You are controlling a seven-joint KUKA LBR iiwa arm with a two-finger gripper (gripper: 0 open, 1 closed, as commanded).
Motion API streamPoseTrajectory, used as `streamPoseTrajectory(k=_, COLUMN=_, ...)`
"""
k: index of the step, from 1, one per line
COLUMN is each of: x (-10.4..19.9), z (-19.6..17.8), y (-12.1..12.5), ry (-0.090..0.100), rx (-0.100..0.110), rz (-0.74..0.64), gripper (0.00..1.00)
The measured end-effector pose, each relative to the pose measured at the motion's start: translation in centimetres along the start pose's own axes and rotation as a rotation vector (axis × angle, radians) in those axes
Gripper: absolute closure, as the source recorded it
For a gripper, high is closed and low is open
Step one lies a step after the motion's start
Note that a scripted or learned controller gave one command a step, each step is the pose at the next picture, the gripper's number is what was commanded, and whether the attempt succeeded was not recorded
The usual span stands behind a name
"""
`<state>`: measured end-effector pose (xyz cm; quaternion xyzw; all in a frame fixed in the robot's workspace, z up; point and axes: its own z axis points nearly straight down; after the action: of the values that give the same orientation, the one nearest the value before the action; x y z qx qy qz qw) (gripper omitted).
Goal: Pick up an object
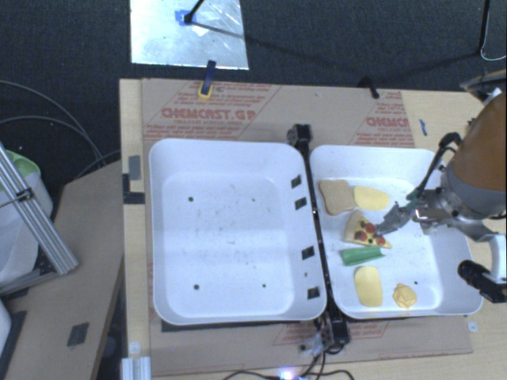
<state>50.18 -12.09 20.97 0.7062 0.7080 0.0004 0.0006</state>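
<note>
Camera view, from above the bench (95, 212): we see two shallow white bins side by side on a sheet of brown cardboard (261, 105). The cardboard carries red lettering that reads "CHEMCAST GP" along its far left edge, and the same kind of print repeats, angled, at its far right corner, where we cannot read it whole.

The left bin (230, 232) shows only small dark marks on its floor. The right bin (451, 291) holds the toy foods. A tan bread-shaped piece (336, 195) lies at the far left of this bin, with a pale yellow oval piece (371, 198) just beside it on the right. Nearer to us sits a pizza slice (363, 232) with red spots, and a green pod (361, 255) lies just beside it on the near side. Nearer still we find a yellow oblong piece (367, 285) and, to its right, a small yellow lumpy piece (405, 295).

The arm reaches in from the right, and its hand (387, 223) is low over the right bin, its tip at the right edge of the pizza slice. We cannot tell whether the hand is apart or together, nor whether it touches the slice.

Beyond the bench, a shiny metal sheet (188, 22) lies on the dark floor.
</note>
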Motion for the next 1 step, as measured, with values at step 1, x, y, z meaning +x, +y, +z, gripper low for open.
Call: streamPoseTrajectory(k=1, x=2.0, z=12.87, y=2.18, ry=-0.003, rx=-0.006, rz=-0.004, gripper=0.0)
